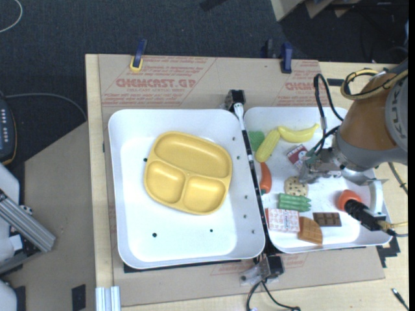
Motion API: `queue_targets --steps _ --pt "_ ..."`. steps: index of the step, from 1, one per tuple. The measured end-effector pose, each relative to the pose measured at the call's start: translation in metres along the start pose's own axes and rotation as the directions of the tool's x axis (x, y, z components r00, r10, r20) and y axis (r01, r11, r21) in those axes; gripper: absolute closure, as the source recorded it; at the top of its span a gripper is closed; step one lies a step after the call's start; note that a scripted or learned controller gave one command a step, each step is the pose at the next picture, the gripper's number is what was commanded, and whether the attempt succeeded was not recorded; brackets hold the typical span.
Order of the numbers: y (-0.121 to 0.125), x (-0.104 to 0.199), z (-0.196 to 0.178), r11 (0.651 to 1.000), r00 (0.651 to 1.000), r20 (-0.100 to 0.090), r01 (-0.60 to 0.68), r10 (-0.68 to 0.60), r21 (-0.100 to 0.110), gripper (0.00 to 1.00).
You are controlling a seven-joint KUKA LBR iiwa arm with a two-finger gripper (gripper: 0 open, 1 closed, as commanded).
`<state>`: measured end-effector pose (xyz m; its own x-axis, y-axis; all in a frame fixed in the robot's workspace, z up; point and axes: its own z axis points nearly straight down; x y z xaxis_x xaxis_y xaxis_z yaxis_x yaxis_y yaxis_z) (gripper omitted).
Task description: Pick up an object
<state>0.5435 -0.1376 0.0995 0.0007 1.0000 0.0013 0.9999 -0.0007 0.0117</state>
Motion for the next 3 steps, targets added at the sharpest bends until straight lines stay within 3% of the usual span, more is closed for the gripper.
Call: queue_targets --steps 3 --pt "0.000 -0.007 -0.127 1.000 1.000 0.003 0.002 -0.002 0.007 1.00"
